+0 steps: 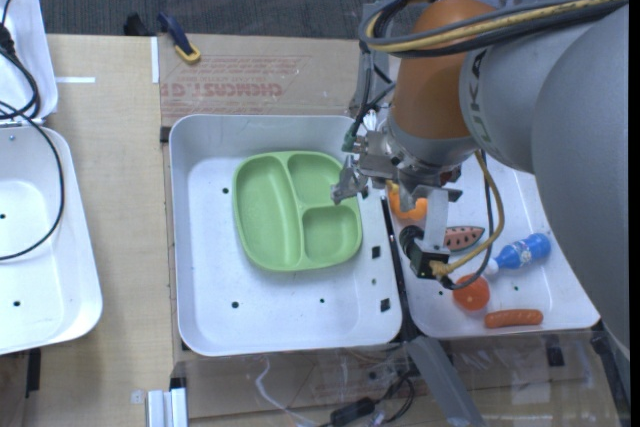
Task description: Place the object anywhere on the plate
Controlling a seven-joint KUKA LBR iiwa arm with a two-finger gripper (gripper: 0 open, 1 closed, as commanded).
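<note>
We see the grey arm [520, 65] reaching over two white bins. The left bin [200, 295] holds a green three-compartment plate [290, 210]. The right bin [560, 300] holds a blue-capped bottle [522, 252], watermelon slice [462, 238], sausage [513, 318], and orange toys [470, 293]. The gripper [352, 177] hovers at the plate's right rim; we cannot tell its opening or load. It risks striking the rim.

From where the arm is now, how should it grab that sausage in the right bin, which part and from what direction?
Probably best taken at the middle of the sausage, from straight above. It lies flat and lengthwise near the front edge of the right bin, so the fingers should close across its narrow width. The orange ball sits close to its left end, so gripping mid-length keeps clearance. The gripper is over the green plate.
</note>
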